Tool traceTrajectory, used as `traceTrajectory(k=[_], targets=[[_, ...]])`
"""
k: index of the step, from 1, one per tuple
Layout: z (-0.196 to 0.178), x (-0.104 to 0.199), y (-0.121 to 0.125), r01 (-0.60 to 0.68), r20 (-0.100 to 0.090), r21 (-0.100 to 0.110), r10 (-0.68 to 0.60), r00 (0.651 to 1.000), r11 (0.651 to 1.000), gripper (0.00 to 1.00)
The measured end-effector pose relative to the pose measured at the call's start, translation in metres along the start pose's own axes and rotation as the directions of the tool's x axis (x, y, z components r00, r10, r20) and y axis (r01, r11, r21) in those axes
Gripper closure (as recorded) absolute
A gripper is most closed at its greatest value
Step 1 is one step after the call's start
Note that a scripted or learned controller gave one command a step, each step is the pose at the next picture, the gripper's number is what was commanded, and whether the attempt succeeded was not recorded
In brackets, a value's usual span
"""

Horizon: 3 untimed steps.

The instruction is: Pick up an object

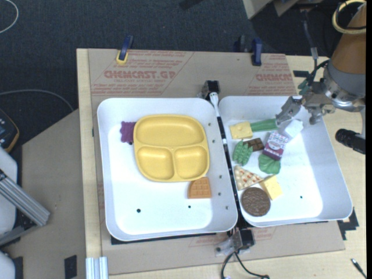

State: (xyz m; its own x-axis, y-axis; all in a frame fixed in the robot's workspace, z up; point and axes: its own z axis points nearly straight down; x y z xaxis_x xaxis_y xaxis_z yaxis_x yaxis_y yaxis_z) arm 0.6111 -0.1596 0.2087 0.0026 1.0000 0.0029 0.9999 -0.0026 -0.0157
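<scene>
My gripper (302, 115) hangs over the back of the right bin (325, 173), fingers spread apart with nothing between them. Just below it lie a purple-and-white packet (276, 143) and a long green piece (264, 125). The left side of that bin also holds a yellow cheese square (240, 130), a green leaf (242, 153), a small brown block (256, 145), a second green leaf (269, 164), a checked wedge (246, 177), a yellow cube (271, 187) and a round brown patty (256, 201).
The left bin (116, 196) holds a yellow divided plate (171, 147), a purple piece (127, 131) at its left and a small waffle (199, 188) at its front. The arm (349, 57) comes in from the upper right.
</scene>
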Motion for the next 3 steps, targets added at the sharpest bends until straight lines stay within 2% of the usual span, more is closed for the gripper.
traceTrajectory(k=[1,2,3], targets=[[-0.009,0.000,0.002,0.003,0.002,-0.014,-0.003,1.000,1.000,0.00],[0.050,0.007,0.000,0.003,0.002,-0.011,-0.003,1.000,1.000,0.00],[0.092,0.008,0.001,0.003,0.002,-0.011,-0.003,1.000,1.000,0.00]])
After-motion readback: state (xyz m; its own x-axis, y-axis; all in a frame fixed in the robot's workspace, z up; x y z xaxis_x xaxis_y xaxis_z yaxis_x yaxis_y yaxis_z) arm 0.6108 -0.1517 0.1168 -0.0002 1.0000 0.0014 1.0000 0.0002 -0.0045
